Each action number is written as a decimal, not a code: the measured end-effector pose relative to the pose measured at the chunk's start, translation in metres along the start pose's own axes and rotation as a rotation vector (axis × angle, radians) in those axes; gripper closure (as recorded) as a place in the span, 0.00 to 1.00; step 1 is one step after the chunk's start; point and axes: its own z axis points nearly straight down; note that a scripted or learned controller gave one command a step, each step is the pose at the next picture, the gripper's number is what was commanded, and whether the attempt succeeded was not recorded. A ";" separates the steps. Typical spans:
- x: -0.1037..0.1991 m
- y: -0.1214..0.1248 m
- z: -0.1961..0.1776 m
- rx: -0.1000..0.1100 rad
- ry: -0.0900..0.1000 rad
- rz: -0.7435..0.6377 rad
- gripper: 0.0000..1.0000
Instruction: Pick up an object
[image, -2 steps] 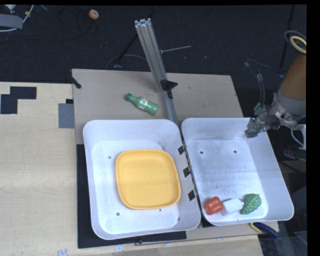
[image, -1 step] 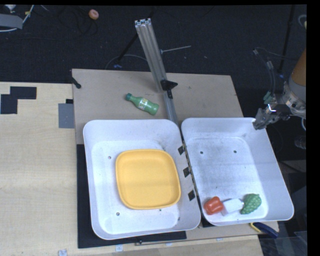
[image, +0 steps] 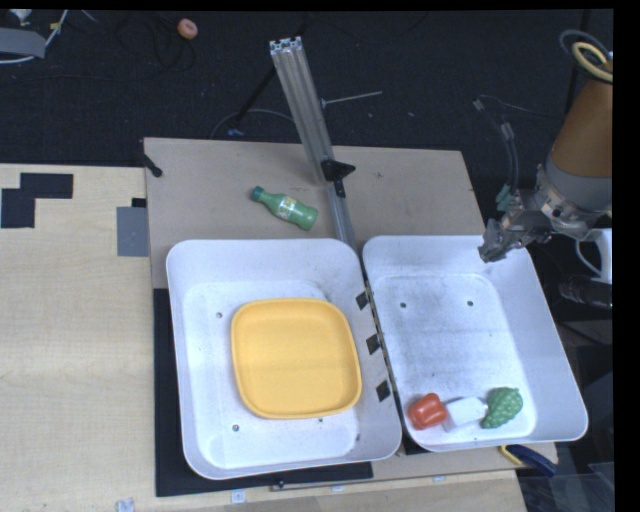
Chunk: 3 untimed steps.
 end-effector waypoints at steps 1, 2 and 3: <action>0.044 0.011 0.007 0.001 0.000 0.000 1.00; 0.098 0.016 -0.003 0.000 0.000 0.000 1.00; 0.153 0.025 -0.008 0.001 0.001 -0.001 1.00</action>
